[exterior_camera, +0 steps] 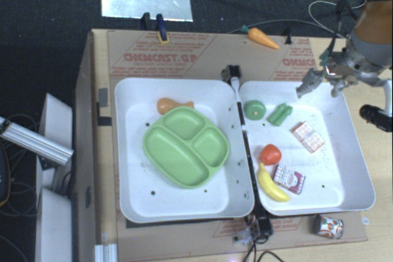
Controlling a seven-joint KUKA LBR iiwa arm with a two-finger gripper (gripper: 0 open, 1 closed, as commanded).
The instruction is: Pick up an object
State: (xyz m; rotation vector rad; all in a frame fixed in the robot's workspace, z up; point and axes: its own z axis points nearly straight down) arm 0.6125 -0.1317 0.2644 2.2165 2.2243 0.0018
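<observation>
We see the end effector (323, 84) w/ fingers spread, released, gripping nothing, hovering over the right bin's (344, 132) back rim. Below it the bin floor is bare. Objs sit further in: green block (279, 114), green round piece (254, 110), pink carton (307, 136), tomato (270, 153), banana (271, 184), red-white box (288, 178).

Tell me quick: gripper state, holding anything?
Gripper: open, holding nothing, above the right bin's far edge.
</observation>
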